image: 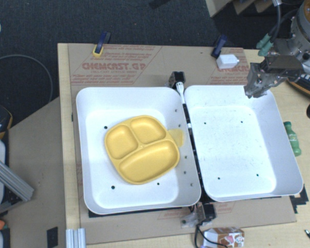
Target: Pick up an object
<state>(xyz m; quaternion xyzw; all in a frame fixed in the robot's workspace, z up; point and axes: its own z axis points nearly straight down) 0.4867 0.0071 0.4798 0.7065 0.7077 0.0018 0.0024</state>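
Look at the left bin (88, 138) first: the yellow divided plate (141, 149) lies flat inside it, a little right of the bin's middle, with its two small compartments toward the far side and its one large compartment toward the near side. A small yellow tab (176, 137) shows just beside the plate's right edge, touching it or nearly so; you cannot tell which from here. Your tool (257, 90) hangs over the far right corner of the right bin (237, 143), close to that bin's back rim and well apart from the plate. Its tips look drawn close together with nothing between them, so read it as closed on nothing. The right bin's floor carries only dark specks and a few small holes. Both bins sit side by side on a brown board (144, 61) on the table, with a black clip (177, 79) at the far end of the seam between them and a small white block (227, 61) on the board behind the right bin.
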